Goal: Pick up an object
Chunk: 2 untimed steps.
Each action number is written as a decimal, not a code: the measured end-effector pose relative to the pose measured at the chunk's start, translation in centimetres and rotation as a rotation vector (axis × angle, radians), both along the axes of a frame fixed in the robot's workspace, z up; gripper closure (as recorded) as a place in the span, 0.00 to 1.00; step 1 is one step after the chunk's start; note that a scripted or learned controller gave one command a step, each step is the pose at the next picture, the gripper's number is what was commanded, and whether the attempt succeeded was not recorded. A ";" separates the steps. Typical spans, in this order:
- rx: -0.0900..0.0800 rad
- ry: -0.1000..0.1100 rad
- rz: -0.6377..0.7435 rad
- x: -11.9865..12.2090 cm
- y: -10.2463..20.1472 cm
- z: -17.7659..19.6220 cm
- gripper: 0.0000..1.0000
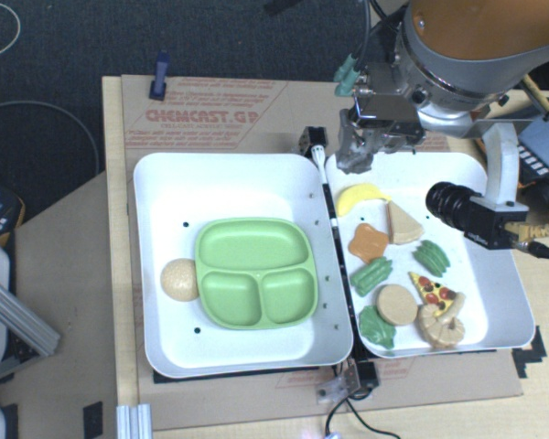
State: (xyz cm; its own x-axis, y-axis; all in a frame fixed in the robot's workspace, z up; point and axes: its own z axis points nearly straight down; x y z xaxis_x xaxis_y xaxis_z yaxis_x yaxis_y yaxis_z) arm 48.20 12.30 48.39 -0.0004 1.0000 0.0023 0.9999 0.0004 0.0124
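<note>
My gripper (359, 158) hangs over the back left corner of the right bin (508, 291), just above and behind a yellow banana (361, 197). Nothing shows in it. Toy food lies in this bin: a tan wedge (403, 223), an orange piece (368, 242), a green pod (371, 273), a green leaf (431, 257), a pizza slice (436, 291), a round tan cookie (396, 305), a green vegetable (377, 327) and a beige piece (442, 327).
The left bin (156, 208) holds a green divided plate (254, 273) with a round tan bun (178, 280) touching its left side. A black cylinder (467, 213) on a white bracket juts over the right bin's back right. The bins' shared wall (334, 236) runs just left of the gripper.
</note>
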 end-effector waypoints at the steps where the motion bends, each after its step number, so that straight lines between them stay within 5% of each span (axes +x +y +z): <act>1: -0.007 0.029 -0.005 0.3 -3.2 -17.5 1.00; 2: -0.002 0.010 -0.002 0.5 -2.9 -15.6 1.00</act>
State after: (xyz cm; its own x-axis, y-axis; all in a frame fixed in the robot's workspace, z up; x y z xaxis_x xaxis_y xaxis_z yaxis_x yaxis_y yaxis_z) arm 48.67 9.37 32.81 0.0017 1.0000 0.0007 1.0000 -0.0017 0.0025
